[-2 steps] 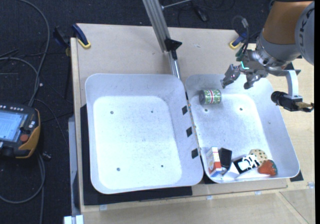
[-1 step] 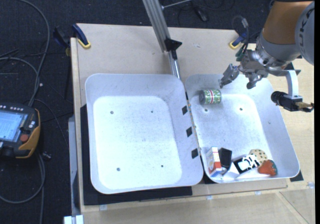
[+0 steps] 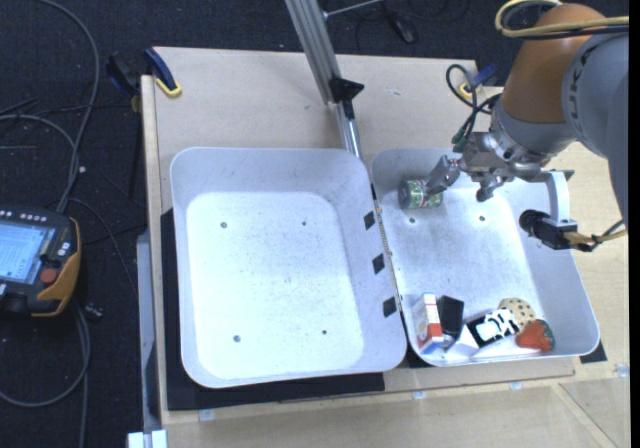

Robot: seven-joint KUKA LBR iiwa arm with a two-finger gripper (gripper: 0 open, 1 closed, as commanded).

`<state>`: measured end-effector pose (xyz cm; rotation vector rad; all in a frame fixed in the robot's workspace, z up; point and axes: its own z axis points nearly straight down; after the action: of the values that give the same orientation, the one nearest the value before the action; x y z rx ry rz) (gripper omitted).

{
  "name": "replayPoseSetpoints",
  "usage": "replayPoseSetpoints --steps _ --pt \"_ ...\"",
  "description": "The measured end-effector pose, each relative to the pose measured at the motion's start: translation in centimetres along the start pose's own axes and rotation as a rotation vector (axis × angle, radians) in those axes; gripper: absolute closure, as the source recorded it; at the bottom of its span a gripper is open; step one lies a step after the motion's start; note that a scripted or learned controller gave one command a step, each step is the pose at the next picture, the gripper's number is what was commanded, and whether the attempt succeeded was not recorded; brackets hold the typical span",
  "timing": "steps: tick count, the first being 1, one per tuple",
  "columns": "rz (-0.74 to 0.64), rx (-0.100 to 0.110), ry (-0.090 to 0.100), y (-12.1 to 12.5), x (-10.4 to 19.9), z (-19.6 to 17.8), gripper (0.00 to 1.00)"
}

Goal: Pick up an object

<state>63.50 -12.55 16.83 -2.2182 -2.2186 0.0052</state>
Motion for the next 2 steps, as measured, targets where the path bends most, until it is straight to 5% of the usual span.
replayPoseSetpoints --steps 2 --pt "-0.001 -0.005 -0.001 0.8 0.2 8.0 0.00"
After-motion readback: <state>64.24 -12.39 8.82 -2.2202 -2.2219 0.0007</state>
